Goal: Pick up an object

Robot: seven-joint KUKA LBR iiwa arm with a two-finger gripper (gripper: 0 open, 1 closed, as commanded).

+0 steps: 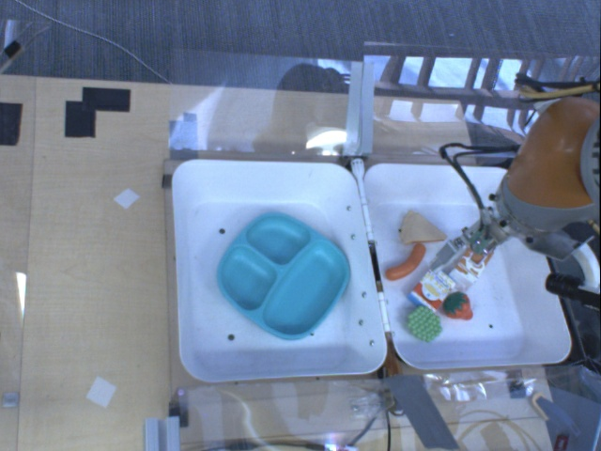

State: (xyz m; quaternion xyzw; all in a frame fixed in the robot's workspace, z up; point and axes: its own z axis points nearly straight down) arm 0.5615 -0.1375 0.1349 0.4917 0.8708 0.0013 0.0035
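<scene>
In the right-hand shallow white bin (526,346) I see my grey arm with its orange band (563,158) reaching in from the right, the two-finger gripper (470,249) low over a small white, red-printed packet (449,278). I cannot tell from here how the jaws stand, nor whether they have anything. The packet lies tilted near the bin's middle, just beside the gripper's tip. Touching its lower end is a small red-and-green strawberry-like toy (457,305), with a round green knobbly piece (423,323) just left of that. An orange sausage-shaped toy (405,262) and a tan wedge (422,227) lie further left. The left white bin (202,346) holds a turquoise three-compartment plastic plate (284,273).
</scene>
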